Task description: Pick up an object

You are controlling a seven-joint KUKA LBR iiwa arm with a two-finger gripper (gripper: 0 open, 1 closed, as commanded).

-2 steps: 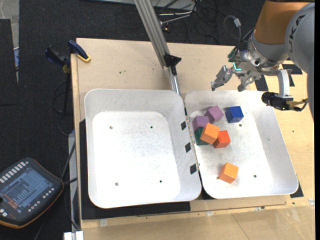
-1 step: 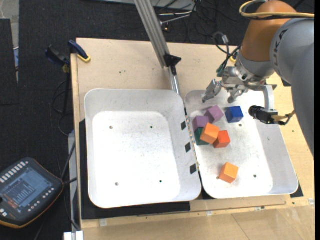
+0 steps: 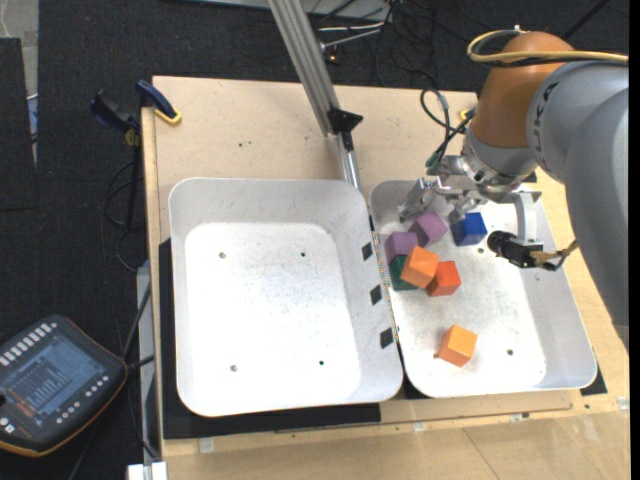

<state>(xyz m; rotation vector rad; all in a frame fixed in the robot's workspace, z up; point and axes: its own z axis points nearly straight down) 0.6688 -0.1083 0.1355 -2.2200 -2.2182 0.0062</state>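
Note:
My gripper [image 3: 436, 206] hangs over the far part of the right bin [image 3: 520, 368], fingers spread open with nothing between them. Just below it lies a purple block [image 3: 431, 228], and a second purple block [image 3: 402, 243] sits to its left. A blue block [image 3: 468, 229] rests just right of the gripper. Nearer the front is a tight cluster: a green block [image 3: 397, 272], an orange block [image 3: 421, 264] and a red-orange block [image 3: 445, 279]. Another orange block [image 3: 458, 345] lies alone toward the bin's front.
The left bin [image 3: 190, 268] stands beside the right one, their walls meeting in the middle. A slanted metal pole [image 3: 305, 53] crosses the back of the bench. A blue and yellow clamp [image 3: 158, 101] sits at the back left corner.

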